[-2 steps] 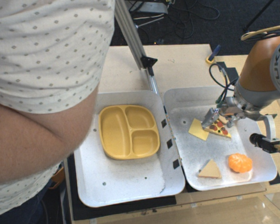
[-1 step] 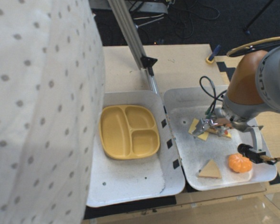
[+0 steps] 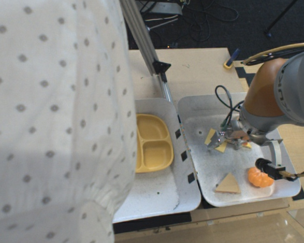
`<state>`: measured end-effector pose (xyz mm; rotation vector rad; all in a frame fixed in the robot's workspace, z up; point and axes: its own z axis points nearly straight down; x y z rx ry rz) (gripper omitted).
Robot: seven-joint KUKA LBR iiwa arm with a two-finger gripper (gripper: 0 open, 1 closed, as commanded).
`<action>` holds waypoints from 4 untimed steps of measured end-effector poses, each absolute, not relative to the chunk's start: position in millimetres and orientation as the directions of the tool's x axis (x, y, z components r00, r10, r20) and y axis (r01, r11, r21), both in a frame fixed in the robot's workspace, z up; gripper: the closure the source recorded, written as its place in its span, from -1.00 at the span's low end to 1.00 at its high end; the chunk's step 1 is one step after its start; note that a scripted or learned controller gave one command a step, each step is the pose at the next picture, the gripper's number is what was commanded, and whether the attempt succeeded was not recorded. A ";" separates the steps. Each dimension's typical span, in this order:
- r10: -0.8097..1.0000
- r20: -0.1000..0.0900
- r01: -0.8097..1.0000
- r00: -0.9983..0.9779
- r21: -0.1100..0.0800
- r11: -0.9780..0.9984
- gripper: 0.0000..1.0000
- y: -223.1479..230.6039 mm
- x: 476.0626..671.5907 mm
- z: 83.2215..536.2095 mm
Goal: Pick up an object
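Observation:
My gripper is down in the right bin, near its middle, with the grey arm and its orange band coming in from the right. Small yellow pieces lie right at the gripper tip, one on its left and another just below it. Whether either piece is held is too small to tell. A tan wedge lies near the bin's front edge. An orange lump sits at the front right corner.
A yellow two-compartment tray lies in the left bin. A large white dotted cloth hangs close to the camera and hides the left half of the scene. A slanted metal pole stands behind the bins.

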<state>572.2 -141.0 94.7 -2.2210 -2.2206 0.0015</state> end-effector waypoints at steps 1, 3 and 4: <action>1.000 0.000 1.000 0.001 0.001 -0.001 1.00 -141.1 572.8 105.6; 1.000 -0.002 1.000 -0.004 0.007 0.004 1.00 -140.4 591.8 212.9; 1.000 -0.002 1.000 -0.004 0.007 0.004 1.00 -142.1 601.6 260.3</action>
